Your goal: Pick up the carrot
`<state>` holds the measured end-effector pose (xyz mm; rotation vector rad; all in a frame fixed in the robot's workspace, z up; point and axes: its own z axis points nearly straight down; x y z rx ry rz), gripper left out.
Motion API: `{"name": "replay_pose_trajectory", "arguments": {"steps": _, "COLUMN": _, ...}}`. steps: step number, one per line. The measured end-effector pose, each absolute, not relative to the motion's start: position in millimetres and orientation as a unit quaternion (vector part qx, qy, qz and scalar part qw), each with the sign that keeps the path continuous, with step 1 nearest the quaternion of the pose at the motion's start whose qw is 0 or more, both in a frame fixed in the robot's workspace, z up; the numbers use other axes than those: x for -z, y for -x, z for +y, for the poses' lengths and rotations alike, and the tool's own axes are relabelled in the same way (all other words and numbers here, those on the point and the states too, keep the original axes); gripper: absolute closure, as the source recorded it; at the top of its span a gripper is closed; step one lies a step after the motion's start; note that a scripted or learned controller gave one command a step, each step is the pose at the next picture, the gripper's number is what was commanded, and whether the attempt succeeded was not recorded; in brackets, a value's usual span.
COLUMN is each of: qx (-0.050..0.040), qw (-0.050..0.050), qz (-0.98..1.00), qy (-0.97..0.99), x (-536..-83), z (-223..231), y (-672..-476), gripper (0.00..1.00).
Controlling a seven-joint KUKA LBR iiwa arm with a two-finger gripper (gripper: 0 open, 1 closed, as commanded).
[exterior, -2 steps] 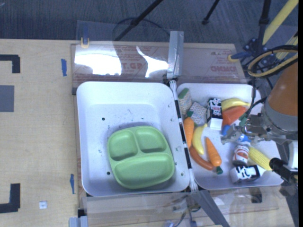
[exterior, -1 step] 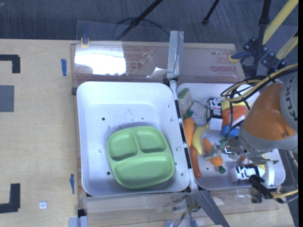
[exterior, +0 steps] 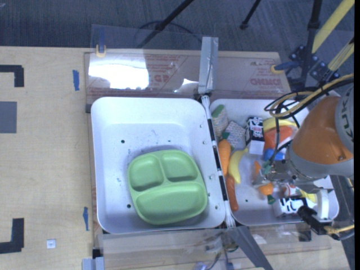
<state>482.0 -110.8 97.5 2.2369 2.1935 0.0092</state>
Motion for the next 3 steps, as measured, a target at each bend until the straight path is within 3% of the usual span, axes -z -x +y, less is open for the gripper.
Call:
{"name": "replay_pose_trajectory", "arguments": {"steps": 1, "qx": 0.0, "qw": 0.0, "qz": 0.729, "qy": -0.684, "x": -228, "z": -98, "y": -516.4, "gripper": 1.0}}
{"name": "replay_pose_trajectory", "arguments": {"steps": 2, "qx": 0.0004, "qw": -0.001, "qz": 0.756, "qy": -0.655, "x": -250, "z": -121, "y": -479.5, "gripper": 1.0}}
{"name": "replay_pose_trajectory", "arguments": {"steps": 3, "qx": -0.0004, "qw": 0.003, "qz": 0.789, "qy": -0.614, "x": -266, "z": -170, "y": -480.2, "gripper": 1.0}}
